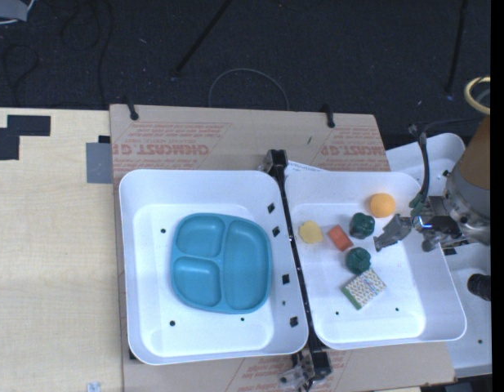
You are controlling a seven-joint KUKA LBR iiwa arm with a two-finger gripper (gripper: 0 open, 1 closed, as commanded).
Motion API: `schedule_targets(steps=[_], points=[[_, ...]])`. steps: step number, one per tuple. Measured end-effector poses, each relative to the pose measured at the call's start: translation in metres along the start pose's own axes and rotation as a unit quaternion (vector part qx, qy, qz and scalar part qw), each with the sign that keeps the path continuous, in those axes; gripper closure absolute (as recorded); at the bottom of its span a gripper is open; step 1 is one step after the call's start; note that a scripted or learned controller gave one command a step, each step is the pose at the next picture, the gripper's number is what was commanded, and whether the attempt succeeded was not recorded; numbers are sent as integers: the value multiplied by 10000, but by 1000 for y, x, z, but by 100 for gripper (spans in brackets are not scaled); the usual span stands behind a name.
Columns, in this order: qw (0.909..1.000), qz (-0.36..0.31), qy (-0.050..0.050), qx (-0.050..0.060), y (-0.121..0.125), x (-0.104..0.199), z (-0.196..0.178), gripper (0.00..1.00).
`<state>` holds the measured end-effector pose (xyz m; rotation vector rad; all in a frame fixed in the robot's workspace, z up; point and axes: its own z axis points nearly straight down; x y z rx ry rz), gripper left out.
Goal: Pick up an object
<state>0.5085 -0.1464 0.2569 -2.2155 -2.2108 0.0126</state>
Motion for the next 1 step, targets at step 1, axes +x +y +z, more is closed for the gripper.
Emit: schedule_targets(steps=[1], points=[[10000, -11, -13, -63, 2, 0, -6, 0]])
